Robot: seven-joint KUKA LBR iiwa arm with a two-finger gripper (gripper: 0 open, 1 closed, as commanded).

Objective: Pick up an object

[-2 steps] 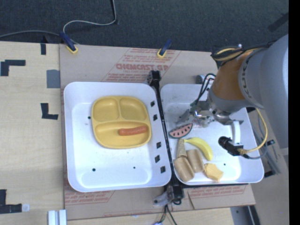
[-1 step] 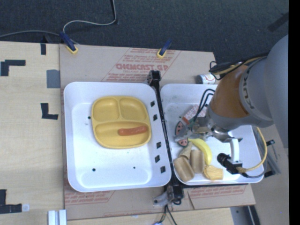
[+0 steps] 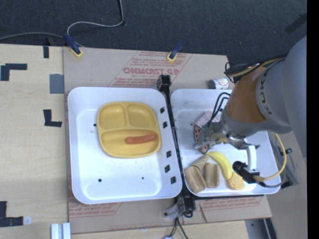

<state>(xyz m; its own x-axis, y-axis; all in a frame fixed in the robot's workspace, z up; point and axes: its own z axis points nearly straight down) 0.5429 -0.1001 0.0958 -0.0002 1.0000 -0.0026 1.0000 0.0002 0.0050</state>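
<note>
Gripper [image 3: 203,139] (grip state unclear) beside curved yellow banana [image 3: 222,163] in right bin [image 3: 185,99]

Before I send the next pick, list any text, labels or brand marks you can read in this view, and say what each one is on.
"CHEMCAST GP" in red print on the brown cardboard sheet under the two bins.
Smaller red lines below that word: too blurred to read.
More red print on the cardboard's front edge: too small to read.
Dark lettering on the grey arm: cut off and at an angle, unreadable.
The yellow plate bears no text.
</note>
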